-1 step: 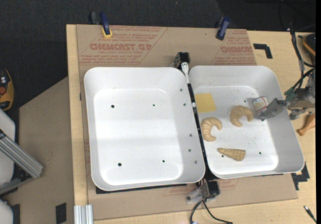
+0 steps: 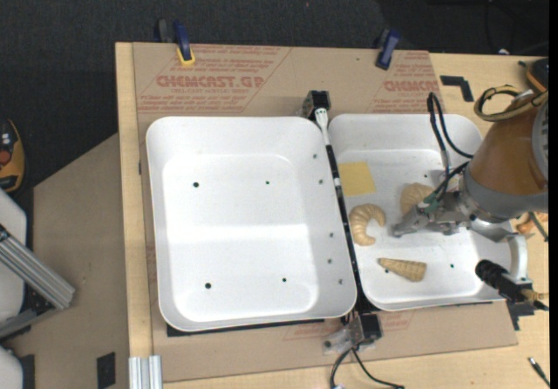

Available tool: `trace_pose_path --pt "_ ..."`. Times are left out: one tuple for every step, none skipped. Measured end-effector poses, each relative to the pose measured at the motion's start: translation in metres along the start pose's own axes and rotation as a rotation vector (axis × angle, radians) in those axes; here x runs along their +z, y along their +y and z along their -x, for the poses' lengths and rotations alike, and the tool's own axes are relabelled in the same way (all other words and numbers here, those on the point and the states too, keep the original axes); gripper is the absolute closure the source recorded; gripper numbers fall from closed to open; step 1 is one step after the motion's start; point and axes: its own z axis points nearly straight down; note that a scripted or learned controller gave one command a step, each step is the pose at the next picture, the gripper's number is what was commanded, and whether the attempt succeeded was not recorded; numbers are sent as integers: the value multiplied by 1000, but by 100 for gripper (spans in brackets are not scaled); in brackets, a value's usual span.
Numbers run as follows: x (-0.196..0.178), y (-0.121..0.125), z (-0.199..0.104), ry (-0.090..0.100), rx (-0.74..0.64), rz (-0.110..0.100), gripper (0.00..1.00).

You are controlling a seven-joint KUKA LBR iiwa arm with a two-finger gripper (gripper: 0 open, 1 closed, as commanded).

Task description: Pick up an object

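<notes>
Where claw (image 2: 403, 228) hovers, croissant (image 2: 367, 221) just left, seemingly apart.

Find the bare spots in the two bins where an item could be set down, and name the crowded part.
The left bin offers bare floor from wall to wall. In the right bin, the strip along its far wall, beyond the yellow square, is free. Crowded: the middle, where croissant, cone, a ridged pastry and the gripper sit close.
</notes>
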Motion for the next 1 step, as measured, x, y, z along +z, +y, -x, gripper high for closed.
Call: trace_pose_path --pt "-8 74 -25 -4 -4 12 0"
